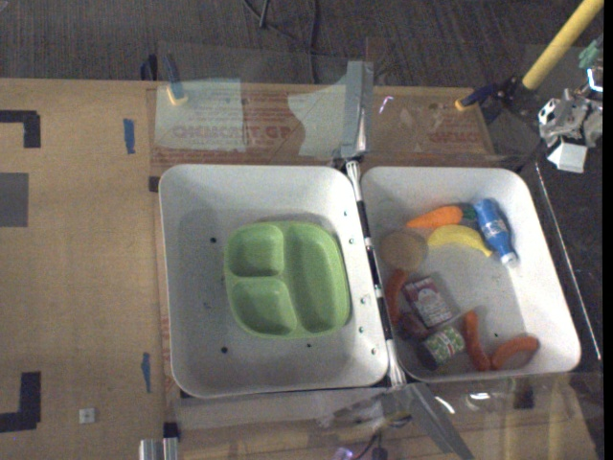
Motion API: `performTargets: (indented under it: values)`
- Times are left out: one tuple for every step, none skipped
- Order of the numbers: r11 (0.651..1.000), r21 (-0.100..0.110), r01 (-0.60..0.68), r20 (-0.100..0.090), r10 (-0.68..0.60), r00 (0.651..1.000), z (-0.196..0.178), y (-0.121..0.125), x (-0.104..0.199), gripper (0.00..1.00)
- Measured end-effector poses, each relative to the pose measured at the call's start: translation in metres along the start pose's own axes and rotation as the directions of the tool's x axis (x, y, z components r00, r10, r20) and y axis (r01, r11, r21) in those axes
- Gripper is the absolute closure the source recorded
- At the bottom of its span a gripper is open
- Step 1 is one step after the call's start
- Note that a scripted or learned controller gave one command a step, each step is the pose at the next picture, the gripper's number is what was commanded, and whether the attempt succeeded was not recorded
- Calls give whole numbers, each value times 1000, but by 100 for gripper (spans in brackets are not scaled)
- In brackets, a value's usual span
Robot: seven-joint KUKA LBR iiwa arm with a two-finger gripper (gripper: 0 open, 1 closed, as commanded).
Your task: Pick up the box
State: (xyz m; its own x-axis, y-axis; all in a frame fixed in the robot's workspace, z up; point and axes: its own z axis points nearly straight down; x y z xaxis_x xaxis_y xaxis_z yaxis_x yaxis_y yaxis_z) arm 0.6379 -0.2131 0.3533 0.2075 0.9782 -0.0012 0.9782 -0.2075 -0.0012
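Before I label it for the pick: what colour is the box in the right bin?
Dark maroon with a pale panel on top, the box, seen in the camera view.

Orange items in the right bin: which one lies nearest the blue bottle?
The carrot at the bin's far side, just left of the blue bottle and above the banana; the other orange pieces lie near the front wall.

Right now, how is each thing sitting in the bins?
Green tray: flat in left bin, right way up.
Box: lying flat in right bin.
Blue bottle: on its side.
Banana: lying beside bottle.
Carrot: lying above banana.
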Motion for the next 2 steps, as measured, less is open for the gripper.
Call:
performTargets:
  values:
    - [1000, -1, 1, 0, -1, 1000, 0, 0, 1, 0]
    - [890, -3, 456, 0, -456, 890, -42, -67, 56, 0]
